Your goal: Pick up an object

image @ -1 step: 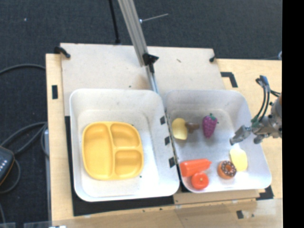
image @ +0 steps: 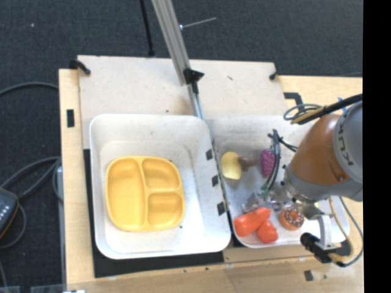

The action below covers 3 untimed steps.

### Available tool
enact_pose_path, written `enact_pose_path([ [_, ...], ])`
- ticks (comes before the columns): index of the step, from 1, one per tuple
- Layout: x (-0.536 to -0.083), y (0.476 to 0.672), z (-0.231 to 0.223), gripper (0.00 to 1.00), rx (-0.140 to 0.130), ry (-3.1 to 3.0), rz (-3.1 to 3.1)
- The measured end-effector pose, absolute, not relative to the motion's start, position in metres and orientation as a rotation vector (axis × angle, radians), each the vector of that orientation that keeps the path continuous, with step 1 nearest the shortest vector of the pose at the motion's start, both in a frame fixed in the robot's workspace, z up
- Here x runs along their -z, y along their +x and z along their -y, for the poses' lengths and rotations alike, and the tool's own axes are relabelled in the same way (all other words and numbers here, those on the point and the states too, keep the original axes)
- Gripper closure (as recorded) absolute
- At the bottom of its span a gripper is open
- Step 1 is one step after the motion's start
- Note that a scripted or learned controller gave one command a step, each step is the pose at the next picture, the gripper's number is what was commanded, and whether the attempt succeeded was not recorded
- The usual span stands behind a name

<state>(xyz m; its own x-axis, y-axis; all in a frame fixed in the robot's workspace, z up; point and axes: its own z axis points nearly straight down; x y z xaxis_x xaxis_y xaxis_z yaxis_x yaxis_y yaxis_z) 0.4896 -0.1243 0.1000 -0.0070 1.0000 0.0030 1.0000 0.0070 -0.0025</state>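
The right bin (image: 244,130) holds several small objects. A pale yellow, lemon-like piece (image: 231,165) lies near its left wall, and a purple grape bunch (image: 267,160) lies a little right of it. Two red-orange pieces (image: 251,221) (image: 267,232) rest by the bin's front edge, with a small round orange-and-white object (image: 292,218) just right of them. The arm's orange band (image: 317,154) hangs over the bin's right half. My gripper (image: 272,196) sits low in the bin, just above the red-orange pieces and left of the round object.
A yellow divided tray (image: 145,193) lies in the left bin (image: 153,127). A slanted metal pole (image: 174,38) rises behind the bins. Cables (image: 299,112) run along the arm at the right bin's far right corner.
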Motion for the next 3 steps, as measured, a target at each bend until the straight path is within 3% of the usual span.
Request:
enact_pose_path([
  [1,-0.114,0.492,0.129,1.0,0.008,-2.225,2.225],
  [2,-0.125,0.494,0.13,1.0,0.012,-2.229,2.227],
  [3,-0.1,0.504,0.109,1.0,-0.001,-2.218,2.226],
])
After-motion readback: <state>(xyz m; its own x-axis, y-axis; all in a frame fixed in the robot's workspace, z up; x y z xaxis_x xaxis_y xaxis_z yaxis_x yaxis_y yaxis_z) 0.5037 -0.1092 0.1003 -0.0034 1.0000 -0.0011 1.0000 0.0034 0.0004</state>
